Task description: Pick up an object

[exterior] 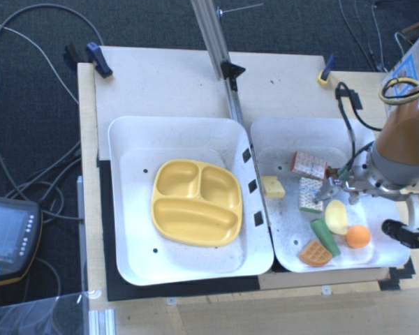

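Note:
My gripper [333,189] hangs low in the right bin [286,135], on the arm [398,145] that reaches in from the right. It sits just right of a green-and-white checkered packet [309,194] and just above a pale yellow fruit [336,217]. A red-and-white box [309,165] lies up and to its left. Nothing can be made out in its grasp. Below the fruit lie a green vegetable [325,236], an orange ball [358,236] and an orange waffle-like wedge [315,254]. A small yellow block [272,186] rests by the bin's left wall.
The left bin [126,145] holds a yellow divided plate [195,202]. A metal pole [216,30] slants down to the ridge between the bins. Black cables [349,117] run along the arm above the right bin. A blue clamp [98,58] sits at the bench's far left corner.

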`<action>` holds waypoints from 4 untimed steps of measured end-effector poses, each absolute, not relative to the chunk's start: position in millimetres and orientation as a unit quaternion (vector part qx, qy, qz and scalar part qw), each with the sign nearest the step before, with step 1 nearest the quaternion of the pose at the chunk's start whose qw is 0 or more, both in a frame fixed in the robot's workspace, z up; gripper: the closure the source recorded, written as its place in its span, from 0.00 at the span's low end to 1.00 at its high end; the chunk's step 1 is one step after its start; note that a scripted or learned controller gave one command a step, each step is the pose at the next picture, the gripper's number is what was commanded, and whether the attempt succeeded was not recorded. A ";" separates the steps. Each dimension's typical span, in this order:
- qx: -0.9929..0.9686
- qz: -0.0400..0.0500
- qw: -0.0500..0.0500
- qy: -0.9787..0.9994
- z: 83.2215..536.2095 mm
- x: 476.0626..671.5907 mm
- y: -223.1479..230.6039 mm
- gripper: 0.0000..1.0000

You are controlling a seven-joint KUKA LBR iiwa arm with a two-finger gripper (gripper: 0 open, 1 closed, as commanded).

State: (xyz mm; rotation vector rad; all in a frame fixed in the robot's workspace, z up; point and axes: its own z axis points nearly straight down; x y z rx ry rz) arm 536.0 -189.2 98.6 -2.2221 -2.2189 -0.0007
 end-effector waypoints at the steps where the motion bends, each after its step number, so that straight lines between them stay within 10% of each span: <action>1: -0.707 -0.002 -0.002 -0.707 112.6 537.5 -189.4 1.00; 3: -0.706 -0.002 -0.004 -0.708 230.2 537.8 -194.2 1.00; 4: -0.707 0.000 0.000 -0.708 220.3 538.1 -194.1 1.00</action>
